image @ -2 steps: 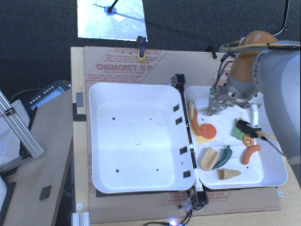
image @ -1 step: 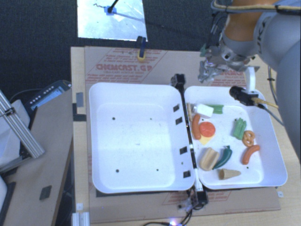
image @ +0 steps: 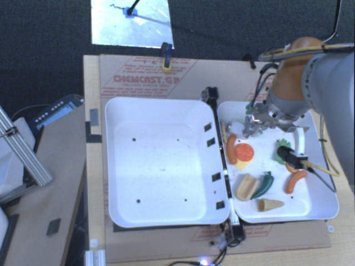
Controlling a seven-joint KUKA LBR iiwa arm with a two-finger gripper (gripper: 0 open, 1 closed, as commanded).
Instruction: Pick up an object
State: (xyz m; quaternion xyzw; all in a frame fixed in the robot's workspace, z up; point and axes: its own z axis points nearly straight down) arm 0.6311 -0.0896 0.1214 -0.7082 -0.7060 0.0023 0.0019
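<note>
My gripper (image: 253,124) hangs low over the back left part of the right bin (image: 327,206). Just in front of it lie an orange sausage (image: 231,147) and a red-orange round piece (image: 244,151) resting on a yellow slice. Nearer the front are a tan bread-like piece (image: 246,186), a dark green pepper (image: 264,184) and a tan cone (image: 269,205). A second orange sausage (image: 295,180) and a green leafy piece (image: 283,148) lie to the right. Nothing shows in the gripper's grasp.
The left bin (image: 116,204) stands beside the right one, with black clips (image: 216,177) along the shared wall. Both bins rest on a cardboard sheet (image: 144,76). The grey arm (image: 327,82) comes in over the right bin's back right corner.
</note>
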